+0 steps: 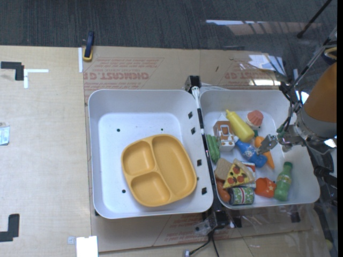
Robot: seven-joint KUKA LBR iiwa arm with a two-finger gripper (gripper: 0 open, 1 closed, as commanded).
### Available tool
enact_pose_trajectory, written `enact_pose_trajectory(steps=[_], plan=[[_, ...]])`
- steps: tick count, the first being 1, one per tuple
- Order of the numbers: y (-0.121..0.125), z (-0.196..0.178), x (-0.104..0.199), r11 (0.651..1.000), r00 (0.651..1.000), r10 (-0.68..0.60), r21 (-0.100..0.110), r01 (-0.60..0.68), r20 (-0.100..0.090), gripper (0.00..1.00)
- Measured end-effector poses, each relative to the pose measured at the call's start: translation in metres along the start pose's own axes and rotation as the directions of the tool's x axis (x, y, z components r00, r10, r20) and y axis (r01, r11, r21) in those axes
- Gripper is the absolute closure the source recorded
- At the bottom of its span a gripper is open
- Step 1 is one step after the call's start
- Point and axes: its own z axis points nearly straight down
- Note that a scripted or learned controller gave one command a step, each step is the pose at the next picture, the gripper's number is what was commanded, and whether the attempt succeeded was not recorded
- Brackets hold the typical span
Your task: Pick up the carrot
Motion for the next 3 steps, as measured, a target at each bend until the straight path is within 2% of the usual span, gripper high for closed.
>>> enact_pose_trajectory(steps=[1, 2, 3], plan=[[0.012, 0.022, -0.005, 0.994, 0.994, 0.106, -0.031, -0.106, 0.015, 0.00], [0.013, 0.015, -0.005, 0.994, 0.994, 0.110, -0.032, -0.109, 0.015, 1.00], [-0.015, 0.032, 0.045, 0.994, 0.994, -0.104, -0.018, 0.104, 0.015, 1.00]])
